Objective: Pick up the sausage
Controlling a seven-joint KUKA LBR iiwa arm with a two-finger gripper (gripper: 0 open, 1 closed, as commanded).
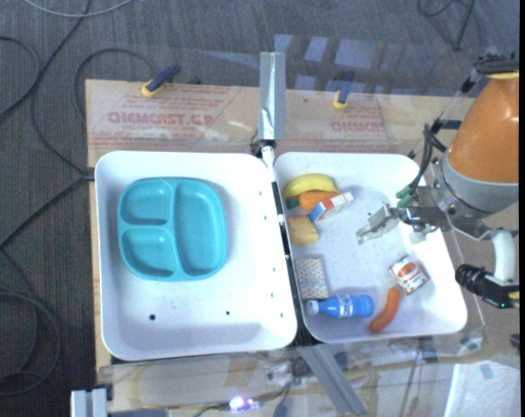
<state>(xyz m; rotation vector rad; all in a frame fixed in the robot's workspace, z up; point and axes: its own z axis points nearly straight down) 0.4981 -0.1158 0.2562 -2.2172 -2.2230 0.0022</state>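
Note:
The sausage [385,310] is an orange-red curved link lying near the front right corner of the right bin [436,320], just right of a blue bottle [342,306]. My gripper [375,223] hangs over the middle of the right bin, well behind the sausage and apart from it. Its fingers [369,228] point left and look slightly apart, with nothing between them. The grey arm with its orange band comes in from the right edge.
The right bin also holds a banana [310,183], an orange carrot [313,200], a small white box [335,205], a tan piece [302,229], a checkered packet [311,276] and a red-white can [409,274]. A blue divided plate [173,228] lies in the left bin [123,328].

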